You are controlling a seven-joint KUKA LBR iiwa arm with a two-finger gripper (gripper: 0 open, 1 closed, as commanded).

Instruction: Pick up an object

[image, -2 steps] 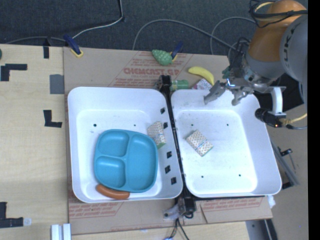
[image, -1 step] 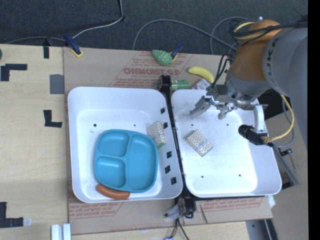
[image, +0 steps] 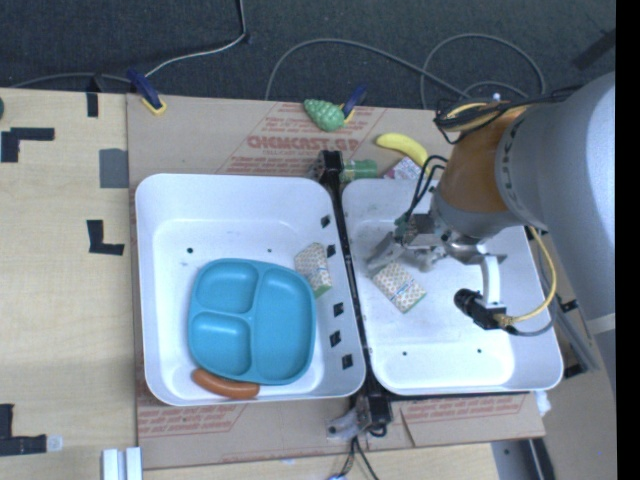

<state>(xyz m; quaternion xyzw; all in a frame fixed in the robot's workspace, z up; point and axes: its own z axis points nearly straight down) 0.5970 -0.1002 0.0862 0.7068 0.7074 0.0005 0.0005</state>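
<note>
Looming biggest on the right of the frame, the grey arm (image: 580,158) with its orange band (image: 478,163) is reaching down into the right bin (image: 450,363). Its gripper (image: 392,251) is sitting low over the bin floor, roughly at the middle of the picture. Can't honestly tell how it's set, the wrist is blocking too much of it.

Just below the gripper, maybe touching, a small patterned packet (image: 401,287) is lying flat on the right bin floor. That's looking like the pick target to me. It isn't lifted, and I'm not seeing it pinched by anything, so I'd say the grab isn't done yet: the approach is basically there, and the close and lift are what's left.

Moving outward, the left bin (image: 160,208) is holding a blue divided plate (image: 252,320), with a toy hot dog (image: 226,384) resting against its lower edge and another patterned packet (image: 314,265) leaning near the divider wall.

Outside the bins, along the top, a toy banana (image: 402,148) is lying on the cardboard, and a green knobbly toy (image: 324,113) is sitting a bit further left. Neither's anywhere close to the action.
</note>
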